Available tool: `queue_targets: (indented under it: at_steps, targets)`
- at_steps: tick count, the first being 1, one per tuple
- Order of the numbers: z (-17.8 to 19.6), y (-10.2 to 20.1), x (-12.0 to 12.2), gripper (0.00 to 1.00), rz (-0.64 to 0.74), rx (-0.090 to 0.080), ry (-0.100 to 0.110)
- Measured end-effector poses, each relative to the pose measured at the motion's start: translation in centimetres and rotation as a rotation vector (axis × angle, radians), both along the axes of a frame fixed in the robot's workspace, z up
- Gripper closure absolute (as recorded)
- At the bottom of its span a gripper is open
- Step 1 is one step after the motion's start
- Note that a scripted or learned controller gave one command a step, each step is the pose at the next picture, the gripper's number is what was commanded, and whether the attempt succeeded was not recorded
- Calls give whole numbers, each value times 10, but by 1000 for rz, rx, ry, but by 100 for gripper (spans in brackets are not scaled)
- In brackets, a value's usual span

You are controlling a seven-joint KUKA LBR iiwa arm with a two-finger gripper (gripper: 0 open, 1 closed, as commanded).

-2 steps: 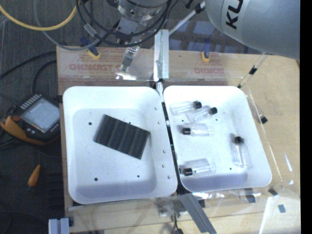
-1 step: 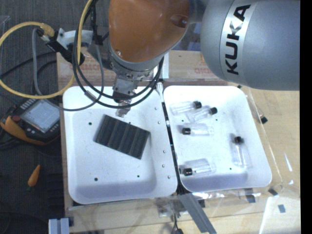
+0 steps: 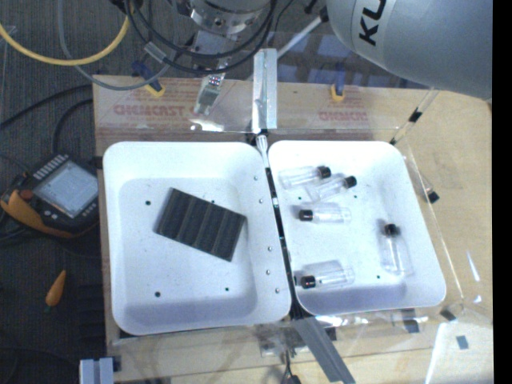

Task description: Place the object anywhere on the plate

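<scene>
Tool (image 3: pixel 210 89): seen at upper centre of the frame, above the left bin's far edge; a clear vial (image 3: pixel 208 94) is gripped between its fingers.
Plate (image 3: pixel 199 223): dark ribbed slab, laid in the left bin (image 3: pixel 136 294).
Right bin (image 3: pixel 416 286): five clear black-capped vials are scattered inside.

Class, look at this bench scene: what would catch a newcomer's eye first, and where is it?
A dark ribbed plate lies tilted in the left bin. Five clear vials with black caps lie scattered in the right bin. The big grey arm looms at upper right.
</scene>
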State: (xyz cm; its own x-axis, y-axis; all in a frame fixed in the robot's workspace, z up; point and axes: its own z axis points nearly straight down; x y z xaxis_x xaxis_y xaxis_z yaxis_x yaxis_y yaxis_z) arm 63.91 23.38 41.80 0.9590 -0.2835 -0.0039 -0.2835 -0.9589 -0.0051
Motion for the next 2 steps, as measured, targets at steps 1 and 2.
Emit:
queue_targets:
  at_steps: [1, 2]
  targets:
    - [-89, 1, -105, 100, 87, -4, 4]
    - [-200, -1, -77, 100, -285, -7, 4]
